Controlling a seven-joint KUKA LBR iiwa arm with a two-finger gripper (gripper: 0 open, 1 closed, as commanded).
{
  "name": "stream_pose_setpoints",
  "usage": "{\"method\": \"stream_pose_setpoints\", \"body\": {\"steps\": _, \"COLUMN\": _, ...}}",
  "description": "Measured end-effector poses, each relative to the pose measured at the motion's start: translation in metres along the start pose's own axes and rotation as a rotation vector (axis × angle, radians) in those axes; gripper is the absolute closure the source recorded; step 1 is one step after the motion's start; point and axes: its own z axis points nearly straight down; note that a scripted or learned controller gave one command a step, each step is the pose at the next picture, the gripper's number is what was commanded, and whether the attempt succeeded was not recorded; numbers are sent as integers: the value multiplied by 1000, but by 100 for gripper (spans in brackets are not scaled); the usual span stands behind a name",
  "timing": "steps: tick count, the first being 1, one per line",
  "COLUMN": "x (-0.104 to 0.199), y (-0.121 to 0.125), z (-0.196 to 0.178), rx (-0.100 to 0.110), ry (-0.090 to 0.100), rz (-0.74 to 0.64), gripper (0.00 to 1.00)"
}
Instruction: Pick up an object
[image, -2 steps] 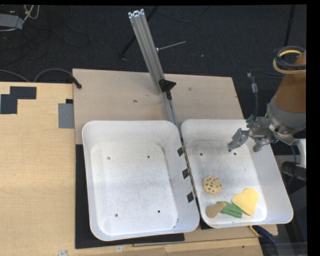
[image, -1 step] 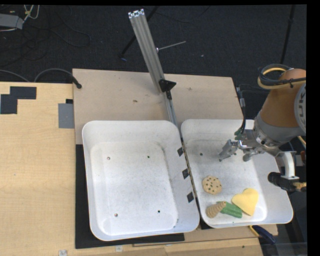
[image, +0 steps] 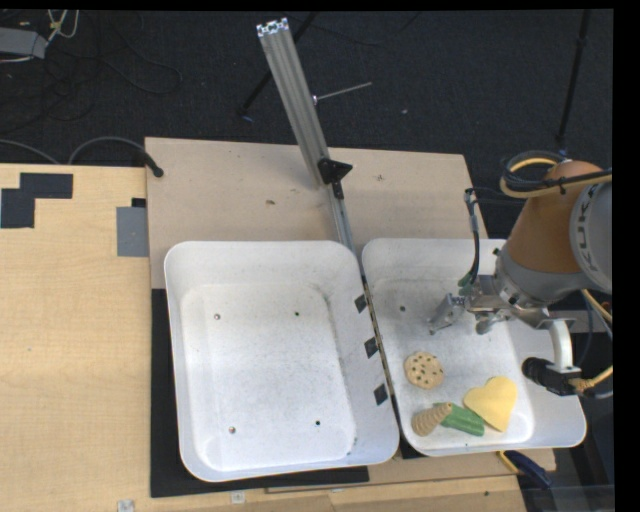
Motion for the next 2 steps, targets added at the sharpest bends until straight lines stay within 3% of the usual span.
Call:
{"method": "stream_pose_setpoints", "body": {"steps": 1, "x": -2, "y": 0, "z": -13, "rx": -4, "ry": -1, "rz": 6, "gripper": 100}}
{"method": "stream_pose_setpoints", "body": {"steps": 2, "x": -9, "y": 6, "z": -59, "rx": -10, "ry": -3, "rz": 5, "gripper": 100}}
